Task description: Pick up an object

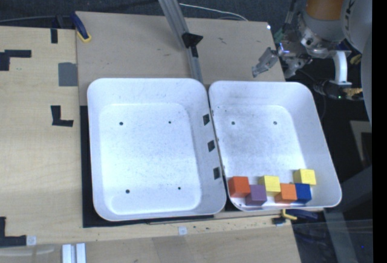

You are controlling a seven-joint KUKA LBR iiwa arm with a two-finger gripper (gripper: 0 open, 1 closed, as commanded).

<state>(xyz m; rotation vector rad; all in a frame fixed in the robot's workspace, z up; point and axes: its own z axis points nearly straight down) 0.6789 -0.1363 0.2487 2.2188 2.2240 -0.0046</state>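
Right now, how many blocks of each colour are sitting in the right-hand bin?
Orange blocks: 2
Yellow blocks: 2
Purple block: 1
Blue block: 1
Total: 6, clustered at the near edge of the right bin.

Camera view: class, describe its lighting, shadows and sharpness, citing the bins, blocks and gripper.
Camera view: even, soft light, no glare on the white bins; the coloured blocks cast only faint shadows; the whole picture is slightly soft, and the gripper above the right bin looks blurriest.
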